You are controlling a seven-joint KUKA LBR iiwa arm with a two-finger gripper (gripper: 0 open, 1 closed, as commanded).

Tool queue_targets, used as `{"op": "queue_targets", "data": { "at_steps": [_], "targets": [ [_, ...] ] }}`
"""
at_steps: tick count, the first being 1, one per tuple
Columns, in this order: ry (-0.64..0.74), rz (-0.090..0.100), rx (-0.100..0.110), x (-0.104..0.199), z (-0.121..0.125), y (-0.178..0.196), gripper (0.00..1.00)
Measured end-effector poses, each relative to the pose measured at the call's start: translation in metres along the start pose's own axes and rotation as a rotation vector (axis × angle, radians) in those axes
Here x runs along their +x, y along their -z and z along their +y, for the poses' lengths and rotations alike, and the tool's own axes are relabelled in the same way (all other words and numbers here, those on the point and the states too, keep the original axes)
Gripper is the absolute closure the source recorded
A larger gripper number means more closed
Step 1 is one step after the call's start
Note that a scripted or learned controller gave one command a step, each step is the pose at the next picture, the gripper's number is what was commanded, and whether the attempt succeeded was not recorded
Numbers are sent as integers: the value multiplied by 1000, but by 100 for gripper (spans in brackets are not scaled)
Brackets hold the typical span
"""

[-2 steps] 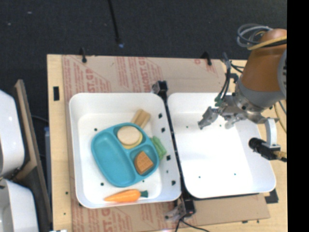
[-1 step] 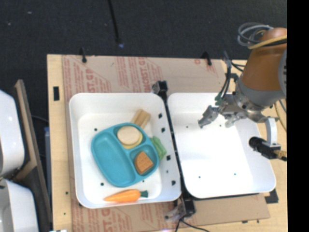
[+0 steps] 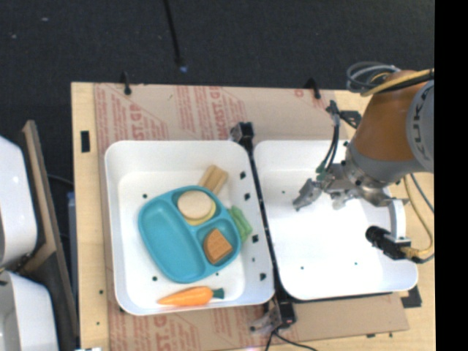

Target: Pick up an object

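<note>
My gripper (image 3: 322, 198) hangs over the upper middle of the right bin (image 3: 344, 269), fingers spread apart with nothing between them. The objects all lie in the left bin (image 3: 121, 196). A blue compartment tray (image 3: 164, 243) holds a round cream biscuit (image 3: 196, 205) and a brown toast piece (image 3: 217, 246). A tan wooden block (image 3: 214, 178) lies just beyond the tray. A green piece (image 3: 242, 224) pokes out at the tray's right edge. An orange carrot (image 3: 190, 296) lies near the bin's front wall.
The divider between the bins (image 3: 257, 203) runs between the gripper and the objects. A black cable end (image 3: 384, 241) with a white bracket hangs off the arm over the right bin's right side. The cardboard bench top (image 3: 161, 112) surrounds both bins.
</note>
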State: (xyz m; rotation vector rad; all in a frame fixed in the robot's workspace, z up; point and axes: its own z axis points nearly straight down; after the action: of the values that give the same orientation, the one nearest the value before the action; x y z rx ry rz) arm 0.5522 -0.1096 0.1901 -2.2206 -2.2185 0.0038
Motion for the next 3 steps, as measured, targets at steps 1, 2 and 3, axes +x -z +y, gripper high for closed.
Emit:
{"op": "queue_targets", "data": {
  "at_steps": [1, 2, 3],
  "targets": [
    [0, 0, 0, -5, -6, -45, 0],
    [0, 0, 0, -5, -7, -92, 0],
    [-1, 0, -6, -6, -5, -79, 100]
  ]
}}
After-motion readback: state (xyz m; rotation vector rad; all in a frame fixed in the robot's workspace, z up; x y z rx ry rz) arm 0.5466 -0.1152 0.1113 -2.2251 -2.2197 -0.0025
